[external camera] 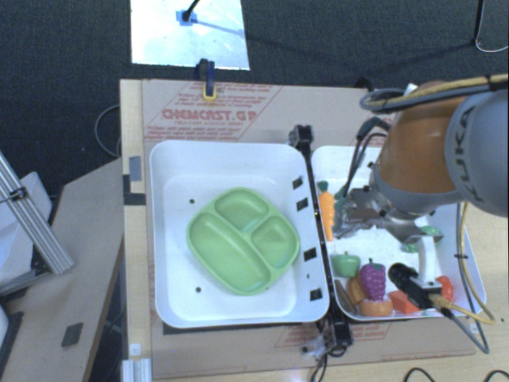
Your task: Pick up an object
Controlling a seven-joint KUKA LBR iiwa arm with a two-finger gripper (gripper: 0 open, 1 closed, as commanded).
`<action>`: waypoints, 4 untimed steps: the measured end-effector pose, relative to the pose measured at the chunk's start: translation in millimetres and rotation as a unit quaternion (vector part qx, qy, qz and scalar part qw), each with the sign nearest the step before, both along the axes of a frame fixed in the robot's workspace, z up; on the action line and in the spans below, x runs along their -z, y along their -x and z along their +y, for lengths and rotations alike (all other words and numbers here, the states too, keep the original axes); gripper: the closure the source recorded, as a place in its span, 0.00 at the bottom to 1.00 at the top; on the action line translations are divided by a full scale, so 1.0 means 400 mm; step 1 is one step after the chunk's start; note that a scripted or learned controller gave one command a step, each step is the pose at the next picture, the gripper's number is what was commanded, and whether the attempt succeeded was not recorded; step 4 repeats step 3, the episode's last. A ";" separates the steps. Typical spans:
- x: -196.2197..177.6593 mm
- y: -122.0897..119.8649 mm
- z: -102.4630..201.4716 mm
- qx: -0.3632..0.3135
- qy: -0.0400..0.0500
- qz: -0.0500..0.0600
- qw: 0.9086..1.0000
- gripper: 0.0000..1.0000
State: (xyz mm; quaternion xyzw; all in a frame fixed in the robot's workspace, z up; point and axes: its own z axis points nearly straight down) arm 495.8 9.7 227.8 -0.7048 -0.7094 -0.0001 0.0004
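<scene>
My gripper [343, 220] hangs low over the left side of the right bin [338, 159], under the grey and orange arm. Just to its left, an orange carrot [324, 205] with a green top lies along the bin's left wall. In front of the gripper, a green pepper [346, 263] and a purple bunch of grapes [371, 278] lie near the bin's front edge. Nothing shows between the gripper's tips, and the wrist hides part of the bin's middle.
An orange piece [374, 305] and a red piece [405, 301] lie at the right bin's front. A small teal piece [430, 231] peeks out beside the arm. The left bin [175, 165] holds a green divided plate [242, 239]. A black clip rail [306, 183] separates the bins.
</scene>
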 end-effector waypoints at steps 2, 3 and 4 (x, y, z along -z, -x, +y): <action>0.017 -0.021 0.041 0.000 0.000 -0.001 1.000 1.00; -0.014 -0.009 0.007 0.003 0.000 -0.001 1.000 1.00; -0.014 -0.009 0.007 0.003 0.000 -0.001 1.000 1.00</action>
